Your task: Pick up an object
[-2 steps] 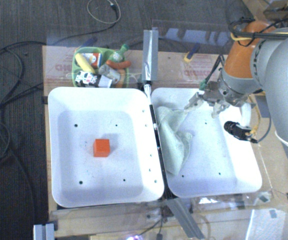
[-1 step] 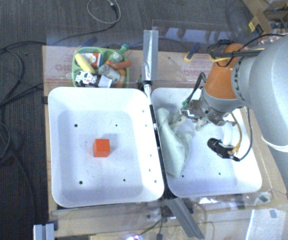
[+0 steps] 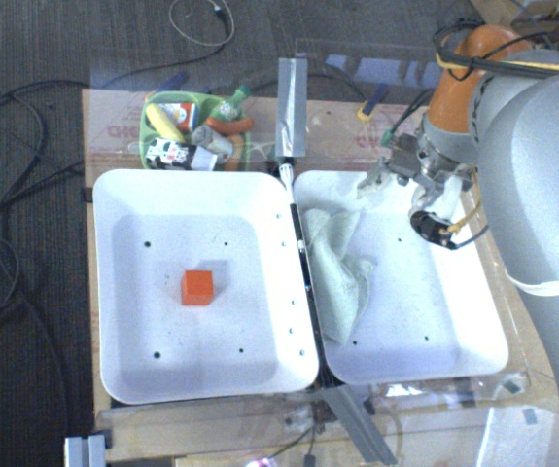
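Orange is the colour of the small cube I see lying near the middle of the left bin, flat on the floor and clear of every wall. A pale green cloth lies crumpled in the right bin, along its left wall and against the divide between the two bins. From my station the arm reaches in from the right, and the tool hangs over the upper part of the right bin, near the cloth's top end. I cannot tell how far the tool is open, nor whether it grips anything. Behind the left bin, on the bench, sits a green basket of mixed small items.
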`<state>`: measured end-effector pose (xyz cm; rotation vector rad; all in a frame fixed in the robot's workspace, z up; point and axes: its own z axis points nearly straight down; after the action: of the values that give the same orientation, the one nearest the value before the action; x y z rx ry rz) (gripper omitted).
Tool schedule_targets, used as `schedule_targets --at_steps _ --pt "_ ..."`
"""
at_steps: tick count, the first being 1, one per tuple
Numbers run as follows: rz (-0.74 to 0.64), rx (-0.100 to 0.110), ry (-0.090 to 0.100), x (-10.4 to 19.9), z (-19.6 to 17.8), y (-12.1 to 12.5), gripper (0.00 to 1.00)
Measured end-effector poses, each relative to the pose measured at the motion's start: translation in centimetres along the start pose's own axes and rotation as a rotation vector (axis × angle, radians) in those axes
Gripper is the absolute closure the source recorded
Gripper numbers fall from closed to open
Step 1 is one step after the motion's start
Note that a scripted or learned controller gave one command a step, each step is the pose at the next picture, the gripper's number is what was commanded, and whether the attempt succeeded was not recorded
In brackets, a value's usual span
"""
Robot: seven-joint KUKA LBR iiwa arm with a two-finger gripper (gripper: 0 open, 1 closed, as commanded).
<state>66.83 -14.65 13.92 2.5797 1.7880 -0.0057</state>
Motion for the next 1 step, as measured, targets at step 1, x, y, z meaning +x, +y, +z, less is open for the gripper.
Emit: schedule_targets --at_steps 1 --pt "0.200 0.003 0.000 -8.14 -2.06 -2.30 0.00"
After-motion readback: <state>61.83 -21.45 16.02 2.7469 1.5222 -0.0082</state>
